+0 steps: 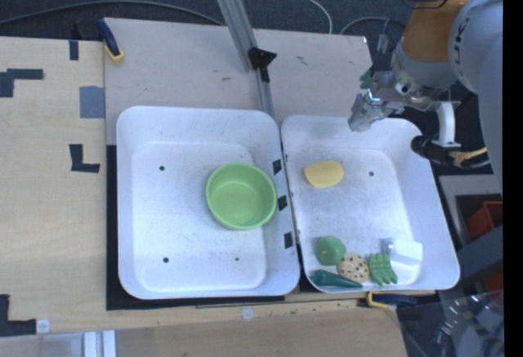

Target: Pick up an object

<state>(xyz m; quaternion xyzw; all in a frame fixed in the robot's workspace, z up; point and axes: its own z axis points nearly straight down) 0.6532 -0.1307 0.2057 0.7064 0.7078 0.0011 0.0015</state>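
Camera view: the gripper was pictured above the right bin's far rim, its grip undeterminable; the yellow object lay nearby, and a rim strike was judged possible.

arm — cut off at right

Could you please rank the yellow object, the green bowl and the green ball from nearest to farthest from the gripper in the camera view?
From the gripper, at the right bin's far edge:
1. Yellow object, upper part of the right bin.
2. Green ball, near side of the right bin.
3. Green bowl, in the left bin, only a little farther than the ball.
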